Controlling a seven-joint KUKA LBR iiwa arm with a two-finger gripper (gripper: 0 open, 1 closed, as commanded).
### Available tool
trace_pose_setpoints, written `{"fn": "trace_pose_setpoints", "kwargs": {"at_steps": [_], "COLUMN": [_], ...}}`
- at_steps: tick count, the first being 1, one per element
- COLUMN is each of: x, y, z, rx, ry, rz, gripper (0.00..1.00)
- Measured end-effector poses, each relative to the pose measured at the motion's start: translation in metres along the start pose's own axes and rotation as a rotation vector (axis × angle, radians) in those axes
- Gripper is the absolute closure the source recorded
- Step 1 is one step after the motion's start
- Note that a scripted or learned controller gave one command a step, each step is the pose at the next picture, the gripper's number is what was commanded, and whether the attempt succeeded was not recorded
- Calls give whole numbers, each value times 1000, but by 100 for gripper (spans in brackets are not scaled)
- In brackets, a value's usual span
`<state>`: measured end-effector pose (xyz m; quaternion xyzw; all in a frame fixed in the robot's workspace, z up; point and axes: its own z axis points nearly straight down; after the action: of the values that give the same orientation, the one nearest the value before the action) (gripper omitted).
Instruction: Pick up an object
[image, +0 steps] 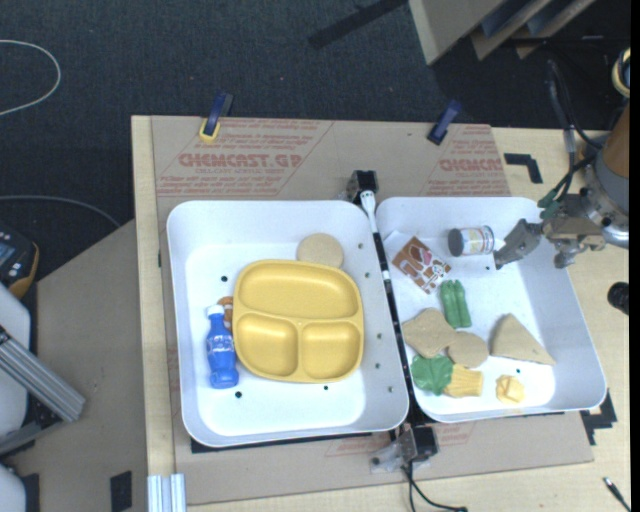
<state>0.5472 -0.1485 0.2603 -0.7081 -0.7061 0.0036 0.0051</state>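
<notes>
Now | my gripper (541, 243) over right bin's (583, 330) far edge | fingers apart, holding nothing | can (470, 241) just beside

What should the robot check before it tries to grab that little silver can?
1. Gripper is bare, nothing between its fingers: ok.
2. Gripper is near the silver can: ok, just to its right in the picture.
3. Can stands clear of the snack packet and green pepper toy: ok.
4. Can lies inside the right bin: ok.
5. Fingers line up across the can: cannot tell.
6. Can may roll, lying on its side: cannot tell.
</notes>
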Motion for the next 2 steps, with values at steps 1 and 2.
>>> {"fn": "trace_pose_setpoints", "kwargs": {"at_steps": [1,2], "x": [0,5], "y": [2,1], "z": [-7,36], "rx": [-13,-7], "ry": [-3,0], "rz": [-3,-3], "gripper": [0,0]}}
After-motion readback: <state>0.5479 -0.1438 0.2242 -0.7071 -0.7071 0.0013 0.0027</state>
